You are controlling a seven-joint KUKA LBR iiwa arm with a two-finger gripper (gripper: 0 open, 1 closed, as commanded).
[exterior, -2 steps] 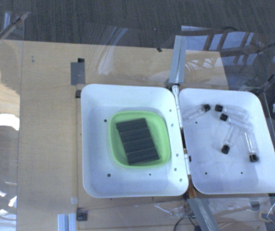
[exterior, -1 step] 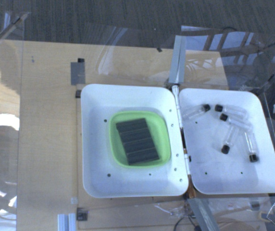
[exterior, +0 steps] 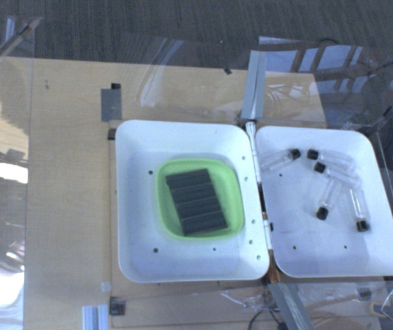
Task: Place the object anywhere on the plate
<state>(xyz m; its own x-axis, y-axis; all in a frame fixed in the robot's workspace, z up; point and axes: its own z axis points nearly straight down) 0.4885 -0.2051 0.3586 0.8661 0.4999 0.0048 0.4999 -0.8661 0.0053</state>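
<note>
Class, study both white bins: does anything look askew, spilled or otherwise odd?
The clear tubes in the right bin lie scattered at all angles. The dark ridged block sits slightly askew on the green plate.

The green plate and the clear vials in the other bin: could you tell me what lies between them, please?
In the camera view, the adjoining rims of the two white bins lie between the green plate, which carries a dark ridged block, and the clear black-capped vials.

Dark grey ribbed rectangular block (exterior: 196, 201) lies flat, slightly skewed, on green square plate (exterior: 164, 184). Plate sits centred in left white bin (exterior: 135, 150).
</note>
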